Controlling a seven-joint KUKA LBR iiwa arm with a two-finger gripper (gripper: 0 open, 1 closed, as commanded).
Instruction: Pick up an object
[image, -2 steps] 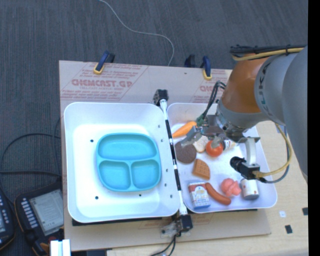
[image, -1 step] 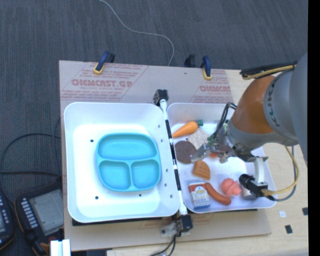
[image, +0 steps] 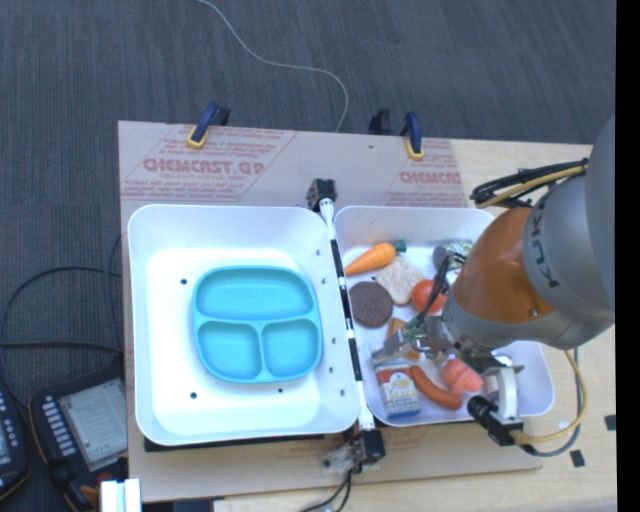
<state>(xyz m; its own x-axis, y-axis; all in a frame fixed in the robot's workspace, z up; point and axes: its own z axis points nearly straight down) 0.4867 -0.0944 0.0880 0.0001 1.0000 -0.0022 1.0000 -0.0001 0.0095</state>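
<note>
Your tool (image: 412, 338) is down in the right bin (image: 535, 400) among the toy food, just above the small carton (image: 400, 390) and beside the sausage (image: 437, 386); its grip state I cannot tell, so I'd judge the reach-and-grasp step underway, needing a confirmed closure before lifting.

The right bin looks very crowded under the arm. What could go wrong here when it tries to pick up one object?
1. The toy food in the right bin lies packed together: the carrot, cracker, brown cookie, sausage and small carton sit close or touching. The claw may nudge or catch a neighbour instead of one item.
2. The wrist covers much of that bin, so a failed grasp could pass unnoticed.
</note>
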